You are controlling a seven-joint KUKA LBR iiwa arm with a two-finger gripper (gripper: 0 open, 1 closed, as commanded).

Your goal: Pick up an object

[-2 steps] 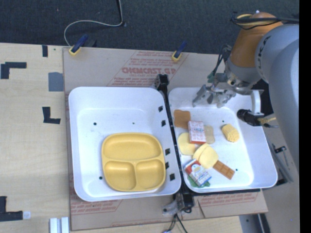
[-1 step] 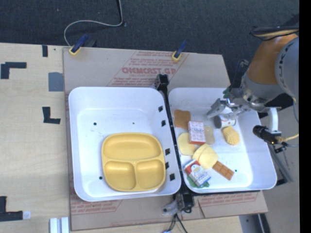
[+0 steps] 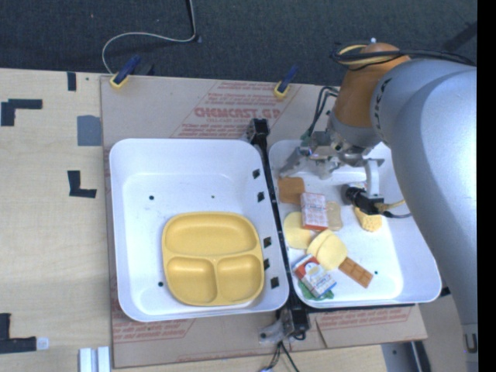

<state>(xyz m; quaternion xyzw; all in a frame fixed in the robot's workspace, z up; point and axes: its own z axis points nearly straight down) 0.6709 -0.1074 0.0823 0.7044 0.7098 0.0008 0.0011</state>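
Objects for picking are lying heaped in the right bin [image 3: 411, 285]: a red-and-white packet [image 3: 314, 211] with print too small to read, yellow pieces [image 3: 329, 248], a brown block [image 3: 356, 271]. Red lettering on the cardboard [image 3: 232, 111] under both bins is reading backwards, illegible. I am reaching in from the right, my claw [image 3: 325, 157] hanging over that bin's far end; whether it is open I cannot tell. A yellow divided tray [image 3: 213, 258] is sitting in the left bin [image 3: 132, 208].

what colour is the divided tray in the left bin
Yellow: the three-compartment plastic tray shows best in the camera view.
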